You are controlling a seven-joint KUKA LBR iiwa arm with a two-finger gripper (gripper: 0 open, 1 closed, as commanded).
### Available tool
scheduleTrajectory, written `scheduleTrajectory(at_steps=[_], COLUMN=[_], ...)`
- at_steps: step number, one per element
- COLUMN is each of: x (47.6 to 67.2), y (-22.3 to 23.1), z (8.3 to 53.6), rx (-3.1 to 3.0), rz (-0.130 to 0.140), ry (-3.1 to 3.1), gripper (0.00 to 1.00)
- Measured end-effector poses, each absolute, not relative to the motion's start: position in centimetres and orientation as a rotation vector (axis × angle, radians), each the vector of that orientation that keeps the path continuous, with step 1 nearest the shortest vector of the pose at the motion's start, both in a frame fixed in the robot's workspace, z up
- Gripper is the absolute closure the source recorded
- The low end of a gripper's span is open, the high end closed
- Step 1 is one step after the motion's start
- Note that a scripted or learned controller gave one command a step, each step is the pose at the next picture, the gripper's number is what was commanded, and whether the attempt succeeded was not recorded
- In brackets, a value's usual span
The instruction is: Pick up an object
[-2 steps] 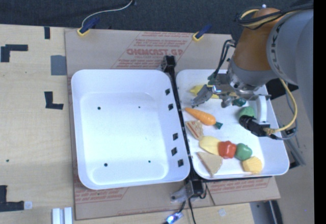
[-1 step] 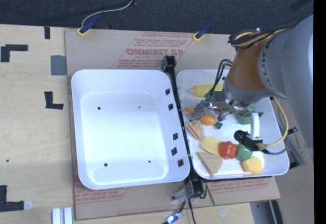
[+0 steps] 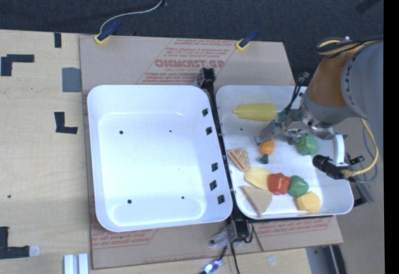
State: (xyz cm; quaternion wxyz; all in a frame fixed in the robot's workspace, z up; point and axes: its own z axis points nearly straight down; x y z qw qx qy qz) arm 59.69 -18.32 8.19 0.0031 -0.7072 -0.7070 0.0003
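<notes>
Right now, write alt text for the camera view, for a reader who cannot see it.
A grey robot arm with an orange band reaches from the right into the right bin, its gripper low over a small orange piece. The bin also holds toy foods, including a yellow corn cob and a red pepper. The left bin sits beside it.

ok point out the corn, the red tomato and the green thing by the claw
corn [image 3: 255, 111], camera view, middle of the yellow cob
red tomato [image 3: 278, 183], camera view, centre of its top
green thing [image 3: 307, 144], camera view, its rounded body beside the claw [image 3: 272, 137]
</notes>
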Motion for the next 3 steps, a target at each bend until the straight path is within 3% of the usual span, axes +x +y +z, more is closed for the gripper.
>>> scheduleTrajectory(at_steps=[1, 2, 3], x=[59.7, 59.8, 65.6], y=[-18.2, -13.4, -6.8], z=[9.0, 8.2, 18.9], rx=[-2.217, -2.215, -2.215], rz=[0.006, 0.004, -0.012], ry=[-2.222, -2.225, -2.237], gripper=[1.00, 1.00, 1.00])
